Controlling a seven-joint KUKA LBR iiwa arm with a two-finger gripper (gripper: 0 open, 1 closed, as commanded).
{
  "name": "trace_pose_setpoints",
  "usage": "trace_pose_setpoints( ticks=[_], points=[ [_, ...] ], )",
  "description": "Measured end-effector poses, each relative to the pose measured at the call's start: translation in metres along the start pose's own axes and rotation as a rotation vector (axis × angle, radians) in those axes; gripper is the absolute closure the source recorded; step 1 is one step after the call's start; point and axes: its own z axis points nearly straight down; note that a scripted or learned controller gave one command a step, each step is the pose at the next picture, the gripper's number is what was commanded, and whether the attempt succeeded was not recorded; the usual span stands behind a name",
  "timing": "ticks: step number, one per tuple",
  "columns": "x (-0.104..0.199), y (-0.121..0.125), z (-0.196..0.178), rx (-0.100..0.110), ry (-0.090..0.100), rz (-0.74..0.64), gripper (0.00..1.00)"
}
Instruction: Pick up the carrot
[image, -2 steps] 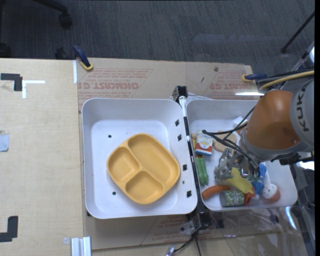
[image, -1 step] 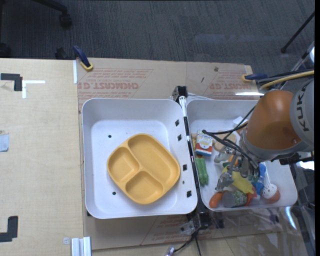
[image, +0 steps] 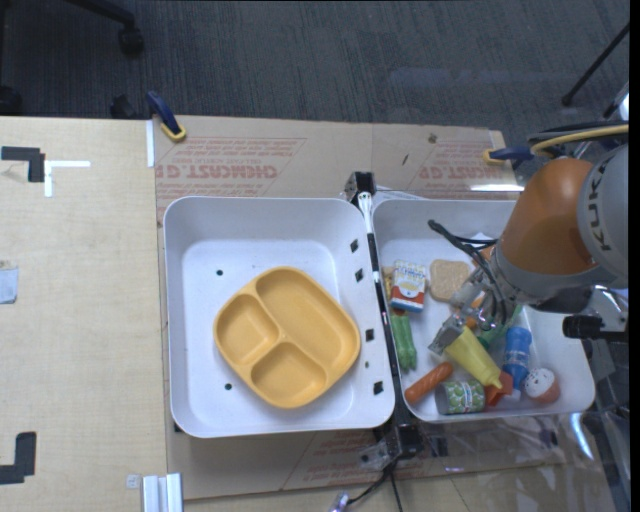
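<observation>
1. Far to the left of the pincer (image: 462, 325), a yellow plate (image: 287, 337) with three parts sits in the left white bin (image: 190, 300).
2. Next, a green pea pod (image: 403, 340) lies by the right bin's (image: 570, 395) left wall, still left of the pincer.
3. Just left and a bit above the pincer are a small juice box (image: 408, 284) and a slice of bread (image: 449, 279).
4. Below and a little left of the pincer lies the carrot (image: 429, 383), flat on the bin floor, nothing gripping it.
5. Right under the pincer is a yellow banana (image: 473, 358).
6. I cannot tell how the pincer's fingers are set.
7. Right of the pincer stand a blue bottle (image: 516, 350) and a white egg (image: 541, 381).
</observation>
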Motion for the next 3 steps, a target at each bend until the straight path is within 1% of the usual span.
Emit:
trace_pose_setpoints(
  ticks=[1, 2, 3],
  points=[
    [0.014, -0.033, 0.0, -0.001, 0.002, 0.194, 0.0],
    [-0.042, -0.043, 0.0, 0.002, 0.001, 0.595, 0.0],
    [-0.043, -0.043, -0.009, 0.003, -0.001, 0.591, 1.0]
  ],
)
